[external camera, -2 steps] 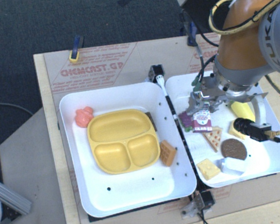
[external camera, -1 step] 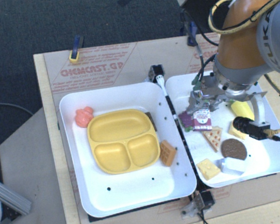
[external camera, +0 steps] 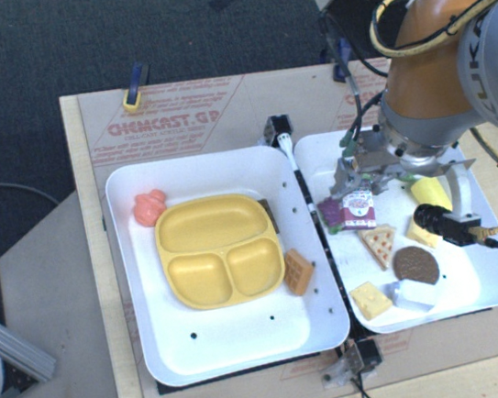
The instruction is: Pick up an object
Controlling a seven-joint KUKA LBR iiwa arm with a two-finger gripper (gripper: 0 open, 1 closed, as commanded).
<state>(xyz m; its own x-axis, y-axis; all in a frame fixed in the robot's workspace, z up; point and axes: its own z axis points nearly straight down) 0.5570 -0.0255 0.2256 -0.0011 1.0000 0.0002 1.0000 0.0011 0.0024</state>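
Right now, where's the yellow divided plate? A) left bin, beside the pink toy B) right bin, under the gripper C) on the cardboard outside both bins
A: the yellow divided plate lies in the left bin, with the pink toy at its upper-left corner.

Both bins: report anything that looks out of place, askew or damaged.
Nothing looks damaged or spilled. The yellow divided plate sits slightly askew in the left bin, with a waffle piece leaning against its right corner. In the right bin, the toy foods lie scattered loosely, as expected.
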